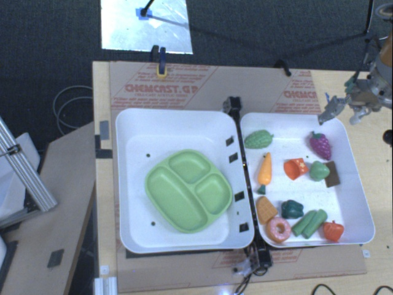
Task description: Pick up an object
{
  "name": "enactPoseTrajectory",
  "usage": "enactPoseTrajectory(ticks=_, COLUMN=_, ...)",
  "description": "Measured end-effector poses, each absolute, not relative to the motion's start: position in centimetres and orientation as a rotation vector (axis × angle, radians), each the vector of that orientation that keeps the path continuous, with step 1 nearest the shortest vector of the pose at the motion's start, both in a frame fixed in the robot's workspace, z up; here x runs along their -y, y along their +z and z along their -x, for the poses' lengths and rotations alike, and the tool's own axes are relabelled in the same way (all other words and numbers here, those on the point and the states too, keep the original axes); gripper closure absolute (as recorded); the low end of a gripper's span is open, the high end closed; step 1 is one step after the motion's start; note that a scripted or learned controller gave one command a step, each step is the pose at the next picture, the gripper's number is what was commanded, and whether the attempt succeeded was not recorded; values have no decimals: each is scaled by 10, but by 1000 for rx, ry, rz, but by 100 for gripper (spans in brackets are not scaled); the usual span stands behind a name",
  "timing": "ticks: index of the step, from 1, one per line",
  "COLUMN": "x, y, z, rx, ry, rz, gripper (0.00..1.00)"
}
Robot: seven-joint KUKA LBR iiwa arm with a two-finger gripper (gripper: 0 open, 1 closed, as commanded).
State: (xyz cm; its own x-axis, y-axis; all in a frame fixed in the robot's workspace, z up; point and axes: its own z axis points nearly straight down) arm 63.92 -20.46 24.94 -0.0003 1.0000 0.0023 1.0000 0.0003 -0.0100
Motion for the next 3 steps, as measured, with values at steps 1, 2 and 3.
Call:
enactPoseTrajectory(ticks=1, x=204, y=257, z=-642, rx=2227, ry=-2, rz=2219, gripper=0)
enactPoseTrajectory(ticks=2, x=206, y=210, z=-633, rx=2224, ry=0, rz=2220, gripper=0)
enactPoseTrajectory(ticks=3, x=202, y=161, z=-623, rx=2222, ry=1, rz=2219, gripper=0)
